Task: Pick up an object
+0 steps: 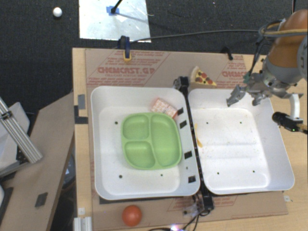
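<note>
Arm parked over the far right corner of the right bin, nothing in the gripper.
We see the gripper [246, 96] at the right bin's [269, 177] back rim, wrist angled down and left from the orange band, fingers spread apart and empty. Candidate objects: green divided plate [150, 140] flat in the left bin [108, 177], pink block [165, 107] touching its far edge, pizza slice toy [203, 77] on the board behind the bins, orange ball [132, 215] in front of the left bin.
</note>
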`<action>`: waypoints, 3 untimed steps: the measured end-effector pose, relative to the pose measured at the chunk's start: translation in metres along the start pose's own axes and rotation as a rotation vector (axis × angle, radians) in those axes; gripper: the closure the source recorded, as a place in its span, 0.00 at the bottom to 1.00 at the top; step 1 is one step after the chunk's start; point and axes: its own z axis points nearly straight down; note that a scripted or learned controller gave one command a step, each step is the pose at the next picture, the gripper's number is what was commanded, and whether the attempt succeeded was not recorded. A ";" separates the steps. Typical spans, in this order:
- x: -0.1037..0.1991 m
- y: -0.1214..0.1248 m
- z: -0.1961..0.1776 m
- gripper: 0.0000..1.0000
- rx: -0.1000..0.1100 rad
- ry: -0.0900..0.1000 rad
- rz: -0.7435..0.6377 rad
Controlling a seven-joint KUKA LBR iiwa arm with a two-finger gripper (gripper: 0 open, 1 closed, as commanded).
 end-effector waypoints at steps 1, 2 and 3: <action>0.001 0.002 -0.009 0.00 -0.013 -0.002 -0.002; -0.007 0.000 0.037 0.00 -0.011 -0.002 0.000; 0.000 -0.004 0.083 0.00 -0.011 -0.002 -0.001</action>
